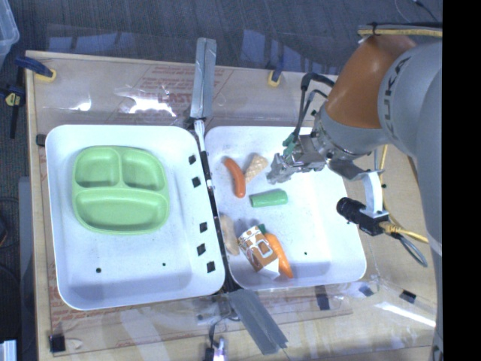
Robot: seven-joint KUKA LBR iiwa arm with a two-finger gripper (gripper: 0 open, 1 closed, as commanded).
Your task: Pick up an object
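Right bin (342, 235): sausage (235, 177), bread piece (256, 165), green block (268, 198), carton (256, 248), carrot (277, 253). Gripper (279, 168) hovered just right of the bread piece; finger state could not be told. Left bin (56, 224): green tray (119, 189).

wooden bench (113, 89) bears two white bins (68, 277).

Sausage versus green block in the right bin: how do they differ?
The sausage is reddish-orange, longer, and lies roughly up-down in the view; the green block is shorter and lies nearly crosswise. The sausage sits nearer the divider; the block lies just below the gripper. Both rest on the right bin floor.
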